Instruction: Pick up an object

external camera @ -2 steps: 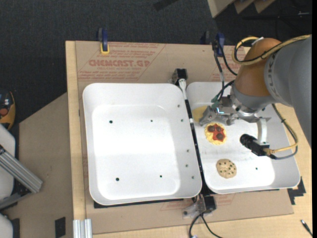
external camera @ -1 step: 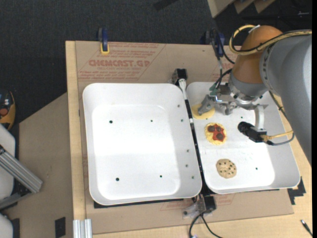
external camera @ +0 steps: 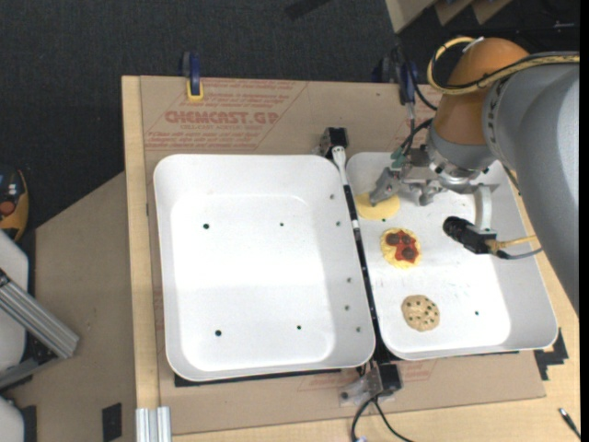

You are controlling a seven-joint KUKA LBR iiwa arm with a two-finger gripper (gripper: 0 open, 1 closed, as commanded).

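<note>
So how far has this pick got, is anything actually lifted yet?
Nothing looks lifted. The gripper is down in the right bin, at the pale yellow disc near its far left corner, and a grasp cannot be confirmed. The piece with red topping and the cookie lie untouched. Gripping and raising remain.

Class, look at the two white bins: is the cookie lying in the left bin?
No. The cookie lies in the right bin, below the red-topped disc; the left bin holds no cookie.
</note>
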